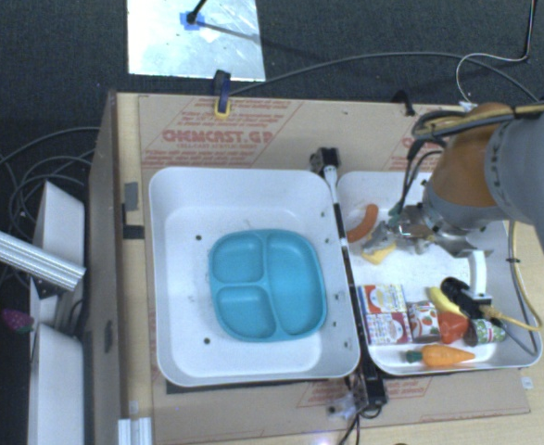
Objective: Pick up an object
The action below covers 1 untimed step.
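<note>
Reaching in from the right, the gripper point(389, 236) is seen low in the right bin point(520, 358), over a yellow piece point(375, 253); grip state cannot be told. A hot dog point(361, 222) is just left of the gripper, a carton point(398, 314) and carrot point(441, 355) nearer the camera. A blue divided plate point(267, 283) is held by the left bin point(174, 239).
</note>
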### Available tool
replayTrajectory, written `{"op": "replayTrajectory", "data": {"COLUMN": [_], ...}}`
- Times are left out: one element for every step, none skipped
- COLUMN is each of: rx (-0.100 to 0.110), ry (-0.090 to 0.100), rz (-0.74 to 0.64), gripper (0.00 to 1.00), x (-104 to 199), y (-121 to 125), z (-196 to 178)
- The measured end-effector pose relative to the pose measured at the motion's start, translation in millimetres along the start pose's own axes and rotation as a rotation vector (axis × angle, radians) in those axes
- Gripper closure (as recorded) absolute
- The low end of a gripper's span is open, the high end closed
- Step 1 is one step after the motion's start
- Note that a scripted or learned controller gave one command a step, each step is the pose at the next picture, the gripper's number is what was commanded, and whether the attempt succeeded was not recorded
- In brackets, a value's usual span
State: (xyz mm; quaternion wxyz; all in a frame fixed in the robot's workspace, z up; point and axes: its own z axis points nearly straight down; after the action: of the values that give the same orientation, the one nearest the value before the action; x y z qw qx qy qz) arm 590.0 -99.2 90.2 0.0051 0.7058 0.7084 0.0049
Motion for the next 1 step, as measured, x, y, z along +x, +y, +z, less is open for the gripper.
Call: {"op": "replayTrajectory", "data": {"rx": [0.014], "ry": [0.000], "rz": [0.003], "gripper": [0.00], "x": [-6.8], "y": [-57.8], "z": [5.3]}}
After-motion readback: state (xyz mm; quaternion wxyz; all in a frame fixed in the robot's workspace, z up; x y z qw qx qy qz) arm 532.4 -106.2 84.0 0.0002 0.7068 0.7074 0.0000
